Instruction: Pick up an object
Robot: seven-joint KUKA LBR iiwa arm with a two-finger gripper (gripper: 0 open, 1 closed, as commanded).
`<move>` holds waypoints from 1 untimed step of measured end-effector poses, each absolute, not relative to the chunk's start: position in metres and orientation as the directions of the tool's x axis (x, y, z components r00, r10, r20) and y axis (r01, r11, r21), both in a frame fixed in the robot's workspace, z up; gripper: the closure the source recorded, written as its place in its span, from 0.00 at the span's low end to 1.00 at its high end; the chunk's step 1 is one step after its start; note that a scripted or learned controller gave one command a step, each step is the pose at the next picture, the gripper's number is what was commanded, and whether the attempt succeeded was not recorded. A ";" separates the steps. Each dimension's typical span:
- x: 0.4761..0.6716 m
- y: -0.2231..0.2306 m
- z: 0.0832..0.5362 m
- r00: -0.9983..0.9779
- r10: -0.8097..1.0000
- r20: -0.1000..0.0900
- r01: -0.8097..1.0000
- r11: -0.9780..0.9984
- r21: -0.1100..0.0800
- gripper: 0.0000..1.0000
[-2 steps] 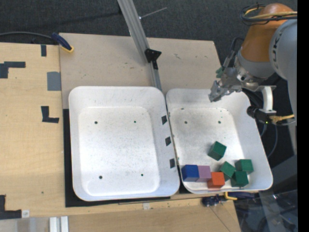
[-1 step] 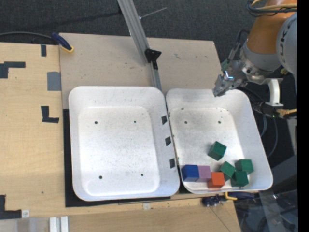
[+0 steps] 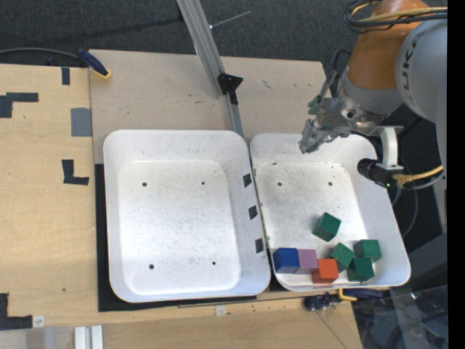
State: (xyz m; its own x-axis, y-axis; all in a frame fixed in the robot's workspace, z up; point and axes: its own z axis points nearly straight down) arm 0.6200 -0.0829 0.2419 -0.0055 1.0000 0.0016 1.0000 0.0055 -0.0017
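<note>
Two white bins (image 3: 116, 195); four green blocks (image 3: 327, 226); one blue (image 3: 286, 259), purple (image 3: 307, 259), orange (image 3: 326, 270).

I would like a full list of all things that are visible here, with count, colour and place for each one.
bins: 2, white, side by side on the bench
green blocks: 4, right bin; one apart, three at the near right corner
blue block: 1, right bin, near edge
purple block: 1, pale purple, beside the blue one
orange block: 1, right bin, near edge
clamp: 1, blue and yellow, far left of the bench
metal bar: 1, grey, slanting above the bins
arm: 1, grey with orange band, at right
gripper: 1, over the right bin's far edge
</note>
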 end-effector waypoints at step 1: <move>0.616 -0.022 0.238 -0.008 1.000 0.002 1.000 0.008 -0.002 1.00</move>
